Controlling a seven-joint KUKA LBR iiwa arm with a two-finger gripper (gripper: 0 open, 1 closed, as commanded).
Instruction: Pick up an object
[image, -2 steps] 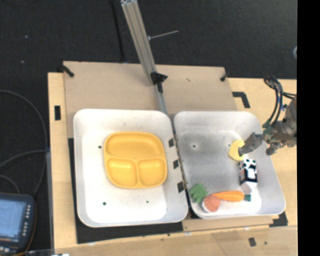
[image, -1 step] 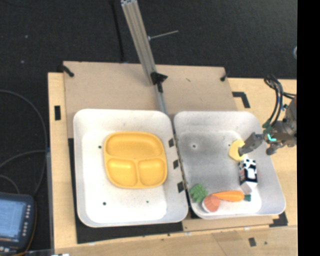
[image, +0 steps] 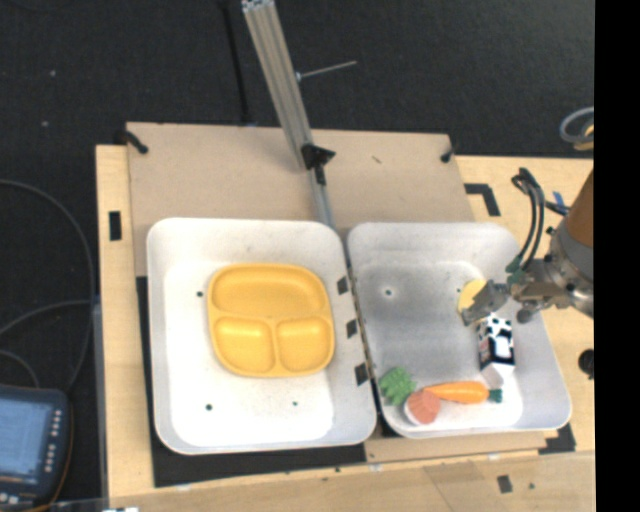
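The right bin (image: 420, 270) holds several small items. A yellow piece (image: 470, 292) lies near its right side, with a black-and-white carton (image: 497, 340) just below it. Along the front wall lie an orange carrot (image: 460, 392), a green broccoli-like piece (image: 397, 384) and a red round piece (image: 424, 407). My gripper (image: 503, 303) reaches in from the right and hovers over the bin's right side, just above the carton and beside the yellow piece. Its fingers stand open with nothing between them.
The left bin (image: 180, 400) carries a yellow divided plate (image: 270, 318). A slanted metal pole (image: 285, 90) rises behind the bins. Cables (image: 530, 200) hang near the arm at the right. A dark bracket strip (image: 352, 325) runs between the bins.
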